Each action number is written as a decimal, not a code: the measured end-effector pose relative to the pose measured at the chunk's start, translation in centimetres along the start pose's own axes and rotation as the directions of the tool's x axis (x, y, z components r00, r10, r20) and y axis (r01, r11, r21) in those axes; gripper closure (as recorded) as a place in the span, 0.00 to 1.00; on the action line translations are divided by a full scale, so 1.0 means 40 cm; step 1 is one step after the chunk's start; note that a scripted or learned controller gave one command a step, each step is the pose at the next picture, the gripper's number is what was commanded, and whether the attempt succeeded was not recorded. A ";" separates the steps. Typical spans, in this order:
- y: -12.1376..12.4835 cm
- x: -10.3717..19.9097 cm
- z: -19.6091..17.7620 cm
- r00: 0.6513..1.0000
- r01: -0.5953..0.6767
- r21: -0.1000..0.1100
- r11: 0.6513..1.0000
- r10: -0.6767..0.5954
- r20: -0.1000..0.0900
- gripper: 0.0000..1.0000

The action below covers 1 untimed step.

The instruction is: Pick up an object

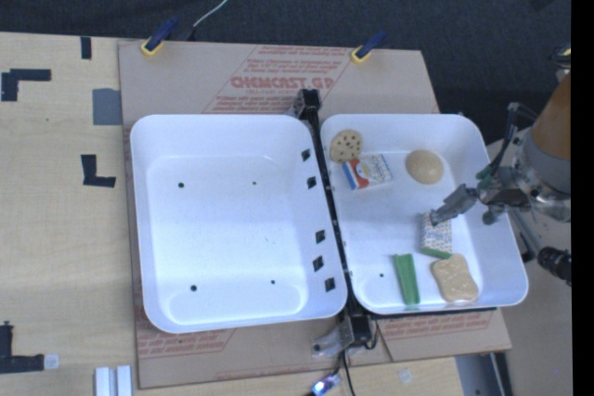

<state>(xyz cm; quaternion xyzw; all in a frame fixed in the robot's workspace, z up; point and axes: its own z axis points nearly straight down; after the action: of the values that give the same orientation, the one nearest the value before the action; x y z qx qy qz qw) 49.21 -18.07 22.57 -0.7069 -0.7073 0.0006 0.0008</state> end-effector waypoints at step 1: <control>-0.023 0.196 0.368 1.000 0.004 0.001 1.000 -0.004 -0.001 0.00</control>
<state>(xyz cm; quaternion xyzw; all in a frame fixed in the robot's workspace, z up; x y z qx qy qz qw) 48.24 -10.24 7.86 -0.7055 -0.7087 0.0008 0.0016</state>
